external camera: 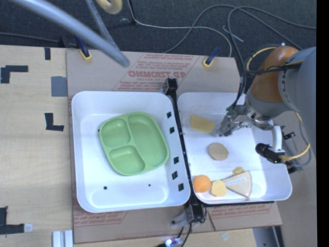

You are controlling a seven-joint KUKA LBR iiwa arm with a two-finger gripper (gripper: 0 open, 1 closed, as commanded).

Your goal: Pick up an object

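**Closing in on the right bin's upper pieces**

Now the grey arm's two-finger gripper [226, 128] hangs low over the right white bin [280, 189], its tips just beside the pale yellow rectangular block [202, 123] and above the tan round disc [218, 151]. How wide the claw stands cannot be told from this slant, and nothing shows between its tips, so no object counts as held.

Several candidates lie near the front wall, well apart from the gripper: an orange ball [202, 183], a small yellow round piece [219, 188] touching it, and a cream wedge [240, 184]. The green three-compartment plastic tray [133, 143] sits in the left white bin [87, 189].

To do this well, I judge the yellow block the sensible target: centre the tips over it, straddle its short sides, and descend straight so a tip does not shove it toward the divider.
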